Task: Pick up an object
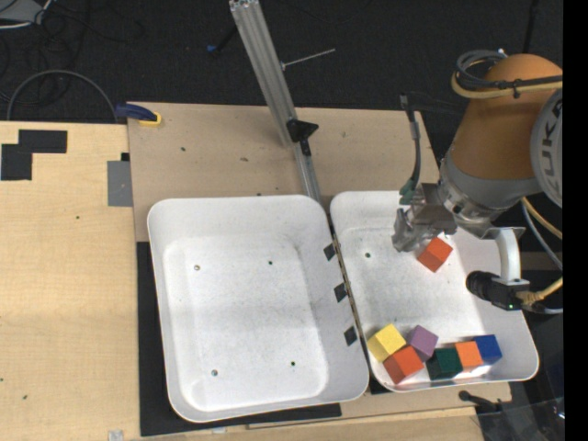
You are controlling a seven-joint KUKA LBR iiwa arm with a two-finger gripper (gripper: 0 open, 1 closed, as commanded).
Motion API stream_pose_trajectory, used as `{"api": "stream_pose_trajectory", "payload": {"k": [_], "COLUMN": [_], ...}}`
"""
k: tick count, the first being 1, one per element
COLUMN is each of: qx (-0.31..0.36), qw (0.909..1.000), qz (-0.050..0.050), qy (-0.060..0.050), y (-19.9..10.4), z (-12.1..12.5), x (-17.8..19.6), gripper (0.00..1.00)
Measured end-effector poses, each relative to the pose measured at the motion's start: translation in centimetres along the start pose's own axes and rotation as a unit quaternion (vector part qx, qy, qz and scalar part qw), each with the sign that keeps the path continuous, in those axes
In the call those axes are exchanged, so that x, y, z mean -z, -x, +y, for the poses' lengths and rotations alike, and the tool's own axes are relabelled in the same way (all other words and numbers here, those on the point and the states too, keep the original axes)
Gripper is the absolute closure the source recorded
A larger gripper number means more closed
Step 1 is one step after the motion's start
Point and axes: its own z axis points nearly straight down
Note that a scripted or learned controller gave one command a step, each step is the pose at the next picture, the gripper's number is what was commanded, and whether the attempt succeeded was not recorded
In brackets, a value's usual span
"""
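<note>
My gripper (421, 239) hangs over the upper part of the right bin (367, 211), reaching in from the right under the orange-banded wrist. A red-orange cube (435, 254) sits tilted at the fingertips, and the gripper is shut on it. It looks lifted off the bin floor. Several other cubes are bunched in the right bin's near corner: a yellow cube (388, 340), a purple cube (424, 340), a red cube (403, 364), a green cube (445, 363), an orange cube (469, 353) and a blue cube (488, 347).
The left bin (175, 219) lies beside the right one, joined by black clips along the shared rim. A slanted aluminium rail (276, 81) rises behind the bins. A black cable connector (491, 288) hangs off the arm over the right bin's right side.
</note>
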Motion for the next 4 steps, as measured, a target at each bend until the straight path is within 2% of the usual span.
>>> {"api": "stream_pose_trajectory", "payload": {"k": [2, 3, 4], "qx": [-0.006, 0.009, 0.006], "qw": [1.0, 1.0, 1.0], "qz": [0.0, 0.001, 0.0], "qy": [-0.002, -0.001, -0.005], "y": [0.4, -8.9, -11.8], "z": [0.0, -0.9, -1.1], "x": [1.8, 0.6, -7.4], "gripper": [1.0, 1.0, 1.0]}}
